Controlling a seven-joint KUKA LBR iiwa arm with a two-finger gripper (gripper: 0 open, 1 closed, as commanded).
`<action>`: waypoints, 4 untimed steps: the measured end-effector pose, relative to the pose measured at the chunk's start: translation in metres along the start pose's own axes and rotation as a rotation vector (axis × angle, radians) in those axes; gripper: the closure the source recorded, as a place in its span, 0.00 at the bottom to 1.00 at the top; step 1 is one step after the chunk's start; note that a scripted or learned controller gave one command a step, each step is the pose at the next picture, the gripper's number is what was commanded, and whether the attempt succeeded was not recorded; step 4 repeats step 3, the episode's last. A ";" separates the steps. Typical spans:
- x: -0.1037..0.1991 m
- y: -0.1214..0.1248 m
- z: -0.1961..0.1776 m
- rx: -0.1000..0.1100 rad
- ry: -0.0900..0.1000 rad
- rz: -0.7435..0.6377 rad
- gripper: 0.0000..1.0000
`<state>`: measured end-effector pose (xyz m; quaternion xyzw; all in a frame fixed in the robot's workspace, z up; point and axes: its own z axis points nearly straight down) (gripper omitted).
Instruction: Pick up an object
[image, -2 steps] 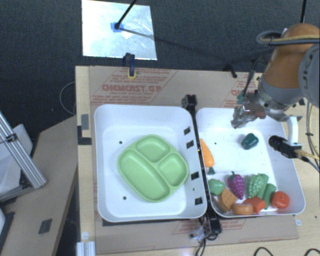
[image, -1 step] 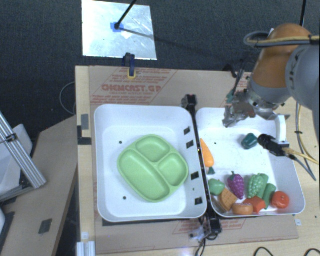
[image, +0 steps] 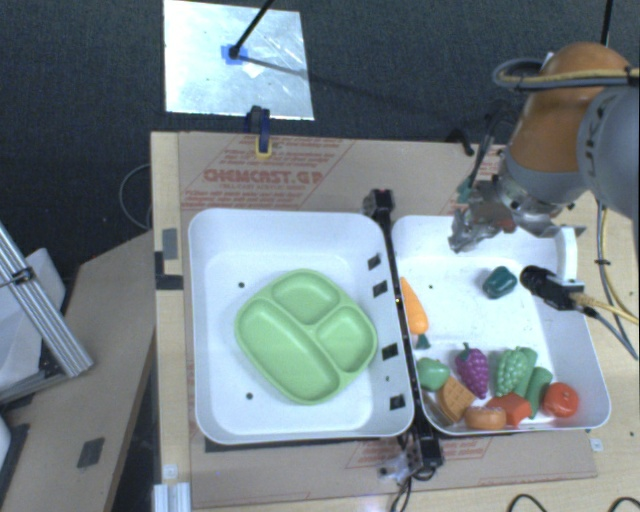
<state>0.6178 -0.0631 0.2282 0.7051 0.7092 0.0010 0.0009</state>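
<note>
My gripper (image: 466, 236) hangs over the far part of the right bin (image: 440, 240), above bare white floor. A dark green toy (image: 499, 282) lies a little to its near right, apart from it. An orange carrot (image: 413, 310) rests against the bin's left wall. Along the near edge lie a purple grape bunch (image: 473, 368), a green vegetable (image: 516, 369), a green round piece (image: 432, 374), a red tomato (image: 562, 399) and some orange and tan pieces (image: 470, 408). Nothing shows between the fingers.
The left bin (image: 220, 240) holds a light green divided plate (image: 304, 335). A black divider with clips (image: 392, 300) runs between the bins. A black cylindrical part (image: 545, 284) and cables stick out at the right bin's far right side.
</note>
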 end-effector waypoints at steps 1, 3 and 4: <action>0.003 0.007 -0.005 0.000 0.000 -0.001 1.00; 0.006 0.006 0.014 0.001 -0.001 0.006 1.00; 0.006 0.006 0.014 0.001 -0.001 0.006 1.00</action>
